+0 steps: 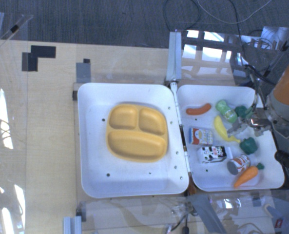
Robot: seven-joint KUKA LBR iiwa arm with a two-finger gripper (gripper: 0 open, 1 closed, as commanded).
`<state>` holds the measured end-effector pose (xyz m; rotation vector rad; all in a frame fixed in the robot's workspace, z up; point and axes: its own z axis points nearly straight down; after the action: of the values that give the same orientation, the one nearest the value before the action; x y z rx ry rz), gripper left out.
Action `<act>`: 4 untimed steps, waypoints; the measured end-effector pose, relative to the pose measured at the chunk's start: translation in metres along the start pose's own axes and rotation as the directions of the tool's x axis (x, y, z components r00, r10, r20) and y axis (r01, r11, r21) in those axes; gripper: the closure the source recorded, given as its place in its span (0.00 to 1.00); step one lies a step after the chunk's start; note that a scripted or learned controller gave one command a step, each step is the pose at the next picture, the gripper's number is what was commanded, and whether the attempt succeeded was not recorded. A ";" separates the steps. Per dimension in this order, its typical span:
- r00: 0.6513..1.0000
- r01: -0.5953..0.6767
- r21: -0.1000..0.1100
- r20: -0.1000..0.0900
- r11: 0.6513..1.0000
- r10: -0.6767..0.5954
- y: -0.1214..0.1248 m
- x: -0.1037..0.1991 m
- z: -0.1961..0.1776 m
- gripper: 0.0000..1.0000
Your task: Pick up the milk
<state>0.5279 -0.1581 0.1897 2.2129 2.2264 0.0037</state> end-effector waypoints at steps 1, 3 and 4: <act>1.000 0.007 -0.004 0.001 1.000 -0.007 -0.032 0.042 0.087 0.00; 0.998 0.061 -0.010 0.003 0.998 -0.061 -0.037 0.073 0.101 0.00; 0.993 0.116 -0.007 0.001 0.993 -0.116 -0.019 0.073 0.101 0.00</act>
<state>0.5085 -0.0850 0.0888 2.0764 2.3465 0.0112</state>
